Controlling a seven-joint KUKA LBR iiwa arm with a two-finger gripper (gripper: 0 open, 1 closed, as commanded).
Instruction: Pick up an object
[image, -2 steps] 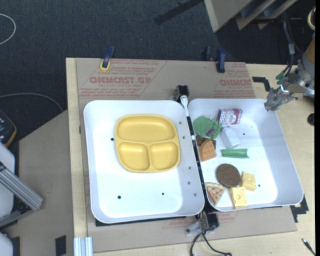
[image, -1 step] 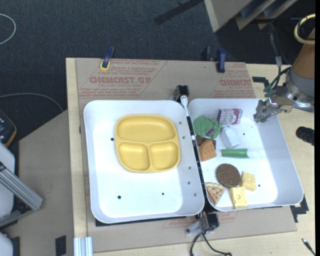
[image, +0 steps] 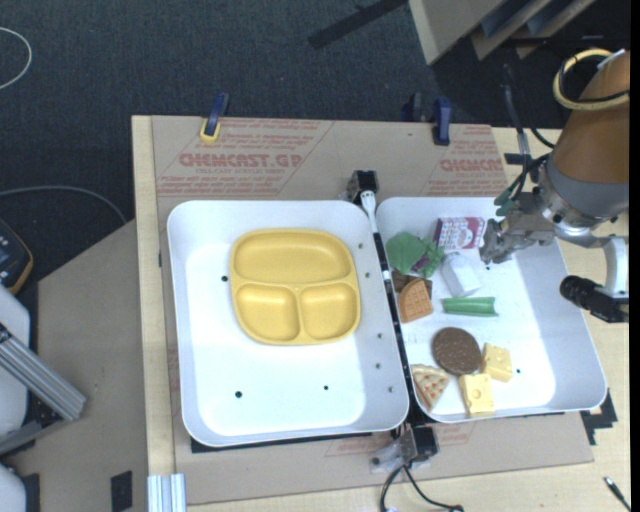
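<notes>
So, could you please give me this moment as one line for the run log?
claw: over right bin, upper part, beside milk carton | grasp: none seen | yellow tray: in left bin
</notes>
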